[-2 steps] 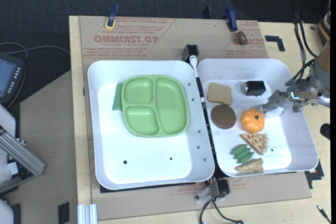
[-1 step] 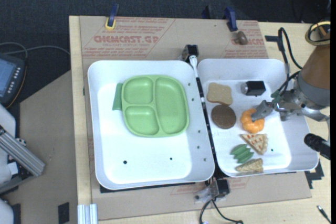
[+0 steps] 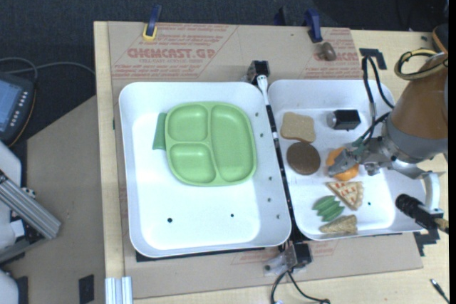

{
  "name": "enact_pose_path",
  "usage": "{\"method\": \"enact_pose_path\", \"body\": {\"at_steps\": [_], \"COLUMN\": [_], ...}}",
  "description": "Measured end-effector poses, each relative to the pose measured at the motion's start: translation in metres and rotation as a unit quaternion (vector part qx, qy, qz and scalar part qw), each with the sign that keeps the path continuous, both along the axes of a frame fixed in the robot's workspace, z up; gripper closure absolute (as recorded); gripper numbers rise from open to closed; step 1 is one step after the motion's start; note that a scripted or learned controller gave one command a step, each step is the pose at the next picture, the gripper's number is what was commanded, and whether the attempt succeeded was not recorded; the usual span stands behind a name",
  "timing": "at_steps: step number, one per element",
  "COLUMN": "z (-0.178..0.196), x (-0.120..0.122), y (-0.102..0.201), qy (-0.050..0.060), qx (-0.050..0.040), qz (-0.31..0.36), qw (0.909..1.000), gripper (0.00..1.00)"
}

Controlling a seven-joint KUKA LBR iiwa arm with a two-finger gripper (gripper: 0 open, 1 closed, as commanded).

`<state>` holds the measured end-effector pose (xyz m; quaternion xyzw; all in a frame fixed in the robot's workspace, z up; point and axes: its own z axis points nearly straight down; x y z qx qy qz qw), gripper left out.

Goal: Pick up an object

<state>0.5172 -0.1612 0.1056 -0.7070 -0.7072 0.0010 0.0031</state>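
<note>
The orange piece (image 3: 340,169) lies in the right bin (image 3: 313,97), on the half of the tabletop (image 3: 112,75) toward its right edge, about midway between the far and near edges. The tool (image 3: 358,155) is right at this piece, on its right side and partly over it; whether the tool is open, closed or gripping the piece cannot be told, as the parts blur together there. The grey arm (image 3: 420,121) comes in over the tabletop's right edge.

Just beside the orange piece, toward the left edge, lies a brown round disc (image 3: 303,158). Beyond the disc, toward the far edge, is a slice of toast (image 3: 298,127). On the near side of the orange piece lies a pizza-like wedge (image 3: 347,193), close to it. Nearer still are green pods (image 3: 328,207) and, just beside them toward the near edge, a tan wedge (image 3: 340,226).

The left bin (image 3: 192,221) touches the right bin along their shared side, in the middle of the tabletop. It holds a green divided plate (image 3: 210,143) with three compartments, lying flat in the bin's far half. Two blue clamps (image 3: 152,23) (image 3: 312,23) grip the tabletop's far edge.
</note>
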Motion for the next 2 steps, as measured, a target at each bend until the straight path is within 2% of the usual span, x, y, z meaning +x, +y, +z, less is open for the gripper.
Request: {"method": "enact_pose_path", "body": {"at_steps": [1,2], "z": [-0.022,-0.011], "x": [0.000,0.000], "y": [0.001,0.000], "qy": [-0.001,-0.003], "qx": [-0.0005,-0.0011], "qz": [0.000,-0.001], "qw": [1.0000,1.0000], "gripper": [0.00,1.00]}}
